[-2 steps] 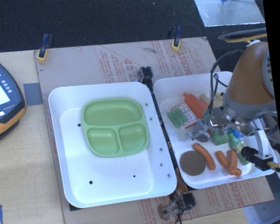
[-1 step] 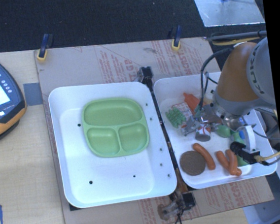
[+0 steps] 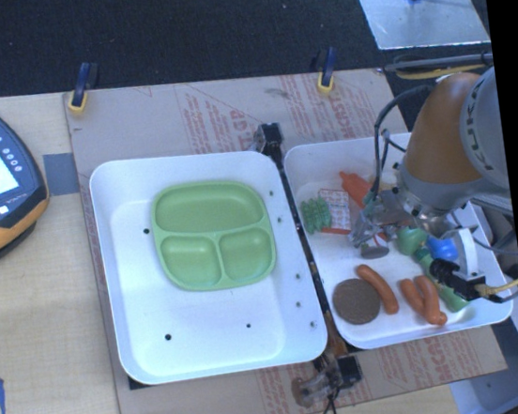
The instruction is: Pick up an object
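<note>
Gripper point(image 3: 373, 232) low in rt bin point(image 3: 351, 331); grip can't tell; brown disc point(image 3: 357, 301) beside orange sausage point(image 3: 379, 288).

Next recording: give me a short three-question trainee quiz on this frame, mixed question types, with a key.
1. True or false: the pale green divided plastic plate lies in the right white shallow bin.
2. Multiple choice: the dark brown round flat disc lies (A) on the plate, (B) near the front of the right bin, (C) on the bare bench.
3. Fill in: the plate has ___ compartments.

Key
1. False: it lies in the left white shallow bin.
2. B, beside an orange sausage-shaped toy.
3. Three: one long, two smaller.

The end effector is low over the right bin's clutter; its grip is unclear.
</note>
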